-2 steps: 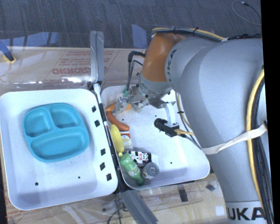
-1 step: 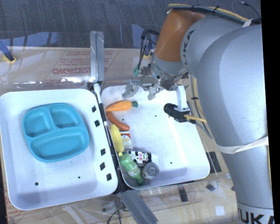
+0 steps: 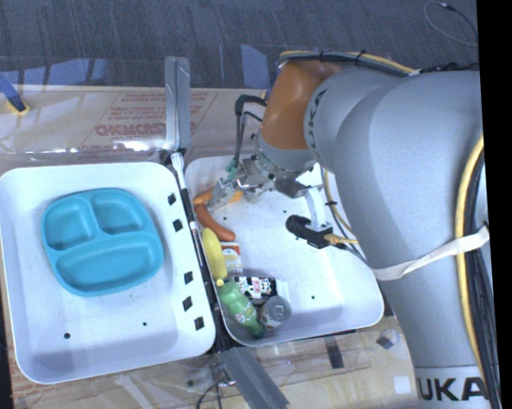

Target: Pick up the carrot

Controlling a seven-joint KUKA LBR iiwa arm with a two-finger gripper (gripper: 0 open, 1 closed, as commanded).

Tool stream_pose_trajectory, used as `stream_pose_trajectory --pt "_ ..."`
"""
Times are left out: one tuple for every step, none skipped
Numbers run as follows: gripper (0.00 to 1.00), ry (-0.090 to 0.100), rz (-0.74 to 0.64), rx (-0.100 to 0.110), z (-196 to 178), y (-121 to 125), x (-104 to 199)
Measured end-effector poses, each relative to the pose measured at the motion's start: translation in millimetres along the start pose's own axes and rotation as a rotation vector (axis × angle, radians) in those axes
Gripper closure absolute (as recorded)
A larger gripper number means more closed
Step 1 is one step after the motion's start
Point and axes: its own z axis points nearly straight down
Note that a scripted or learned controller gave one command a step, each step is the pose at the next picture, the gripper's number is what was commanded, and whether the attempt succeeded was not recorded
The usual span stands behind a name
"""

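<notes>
The carrot (image 3: 216,224), by the left wall of the right bin (image 3: 330,277), looks light, stiff, smooth: grip it mid-length. The hand (image 3: 236,188) hovers at its far end, opening impossible to tell

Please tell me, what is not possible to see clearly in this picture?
The carrot: upper end partly hidden by the gripper, camera view.
The gripper: too small and cluttered to tell if it touches the carrot.
The right bin: right side covered by the arm.
Things beside the green bottle: too small to name.
</notes>
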Motion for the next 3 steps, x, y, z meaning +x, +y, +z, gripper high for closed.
stream_pose_trajectory --pt "1.0 0.001 -0.006 0.006 -7.4 -0.2 0.8" --pt "1.0 -0.001 0.168 -0.001 -101.0 11.2 92.4" --pt "0.0 -0.001 0.169 0.0 -100.6 11.0 92.0"
